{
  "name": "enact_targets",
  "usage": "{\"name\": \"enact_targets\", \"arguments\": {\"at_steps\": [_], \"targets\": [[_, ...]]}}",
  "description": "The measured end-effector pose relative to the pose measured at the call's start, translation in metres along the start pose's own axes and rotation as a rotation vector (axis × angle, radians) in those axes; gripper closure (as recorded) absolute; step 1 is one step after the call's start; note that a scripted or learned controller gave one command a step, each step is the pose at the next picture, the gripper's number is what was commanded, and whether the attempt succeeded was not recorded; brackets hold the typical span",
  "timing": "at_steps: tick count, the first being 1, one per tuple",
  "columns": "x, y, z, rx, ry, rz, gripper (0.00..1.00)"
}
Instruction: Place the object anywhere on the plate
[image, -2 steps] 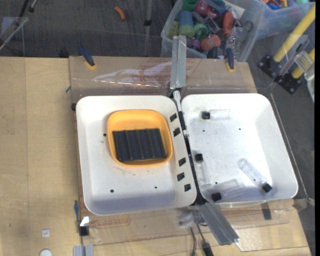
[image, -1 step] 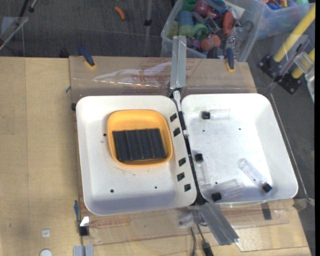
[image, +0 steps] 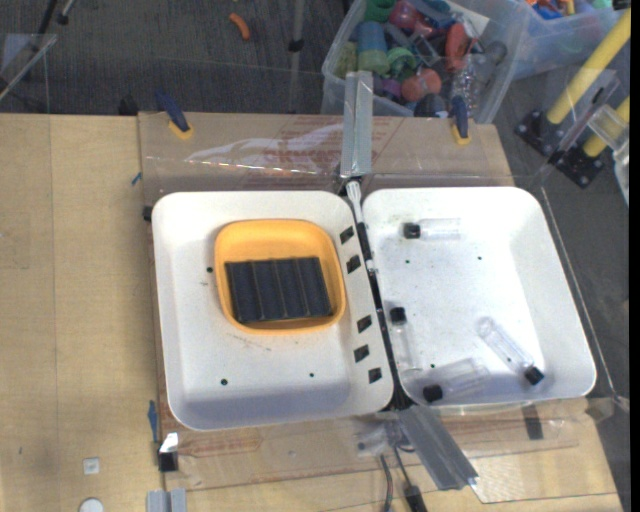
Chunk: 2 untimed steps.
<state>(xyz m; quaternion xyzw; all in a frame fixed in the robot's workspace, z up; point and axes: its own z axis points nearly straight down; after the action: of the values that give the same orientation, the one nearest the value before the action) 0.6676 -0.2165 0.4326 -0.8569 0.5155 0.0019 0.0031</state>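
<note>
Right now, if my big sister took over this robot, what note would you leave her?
Handover note:
Object: a dark ribbed block lies flat on the yellow plate in the left bin.
Right bin: clear tubes with black caps, one near the top, one at the lower right, one along the front wall, one by the divider.
Done: the block appears to be placed on the plate.
Left: seemingly nothing; just check the block sits steady.

Clear plastic vials with black caps (image: 508, 349) lie in the right white bin (image: 560, 300); a tub of colourful toys (image: 420, 45) sits behind the bench.
</note>
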Motion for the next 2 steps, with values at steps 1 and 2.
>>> {"name": "enact_targets", "arguments": {"at_steps": [1, 2], "targets": [[-0.0047, -0.0045, 0.0004, 0.001, 0.002, -0.304, 1.0], [-0.0013, 0.0017, 0.0007, 0.0, 0.001, -0.685, 1.0]]}}
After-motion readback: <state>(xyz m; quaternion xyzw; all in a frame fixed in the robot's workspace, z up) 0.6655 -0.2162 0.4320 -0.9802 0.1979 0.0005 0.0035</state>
